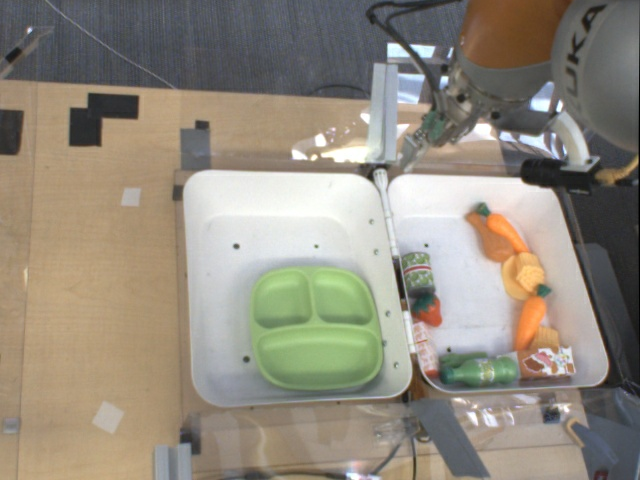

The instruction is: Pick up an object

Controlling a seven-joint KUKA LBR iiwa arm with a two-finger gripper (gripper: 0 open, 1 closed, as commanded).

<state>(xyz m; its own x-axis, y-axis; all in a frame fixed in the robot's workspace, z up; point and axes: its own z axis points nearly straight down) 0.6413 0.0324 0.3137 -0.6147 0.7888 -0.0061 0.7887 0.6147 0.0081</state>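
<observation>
The pincer [415,148] is hovering, its grip state impossible to tell; the carrot [497,231] is lying below-right, long axis slanting diagonally

Arm [540,28] cut off by top and right edges; only the orange band and part of the grey housing visible. Gripper [428,138] small and blurred, finger state unreadable. Small can [415,270] label illegible. Red-and-white carton [546,363] print too small to read. Flat pack [423,351] against the right bin's [470,258] left wall partly hidden.
</observation>
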